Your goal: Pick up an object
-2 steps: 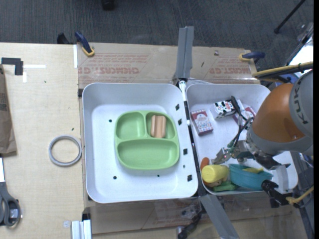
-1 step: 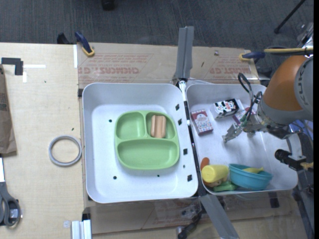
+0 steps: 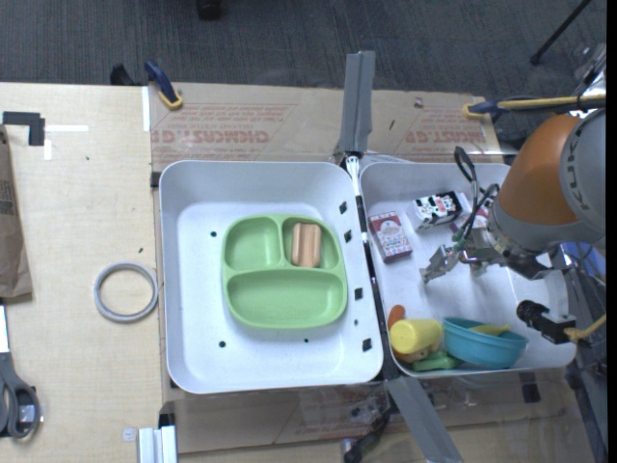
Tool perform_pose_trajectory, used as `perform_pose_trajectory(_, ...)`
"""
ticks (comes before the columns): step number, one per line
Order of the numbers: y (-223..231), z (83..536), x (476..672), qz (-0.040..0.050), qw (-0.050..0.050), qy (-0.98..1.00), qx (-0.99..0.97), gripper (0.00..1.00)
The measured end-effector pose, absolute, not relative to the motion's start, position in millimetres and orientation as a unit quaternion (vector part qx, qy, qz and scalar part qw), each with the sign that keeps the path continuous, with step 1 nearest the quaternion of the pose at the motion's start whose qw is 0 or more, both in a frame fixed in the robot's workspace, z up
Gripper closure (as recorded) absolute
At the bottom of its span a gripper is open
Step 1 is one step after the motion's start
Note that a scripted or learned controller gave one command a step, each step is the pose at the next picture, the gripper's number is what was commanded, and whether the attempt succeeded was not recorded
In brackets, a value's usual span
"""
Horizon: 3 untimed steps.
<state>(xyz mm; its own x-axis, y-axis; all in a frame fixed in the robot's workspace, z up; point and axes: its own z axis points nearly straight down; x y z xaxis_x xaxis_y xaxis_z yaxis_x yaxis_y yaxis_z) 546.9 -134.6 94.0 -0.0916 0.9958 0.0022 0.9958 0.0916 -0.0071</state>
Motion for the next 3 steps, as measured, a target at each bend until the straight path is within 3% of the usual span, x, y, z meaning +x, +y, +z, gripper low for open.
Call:
perform_pose_trajectory(1, -153, 88, 511.9, 0.0014, 0.003, -0.797, -0.604, 0.0)
perform_pose_trajectory(2, -180, 89, 579.1, 0.0009, 0.002, -0.825, -0.565, 0.0)
perform_pose_trajectory(3, -154, 88, 652.4, 0.0014, 0.002, -0.826, -0.563, 0.0)
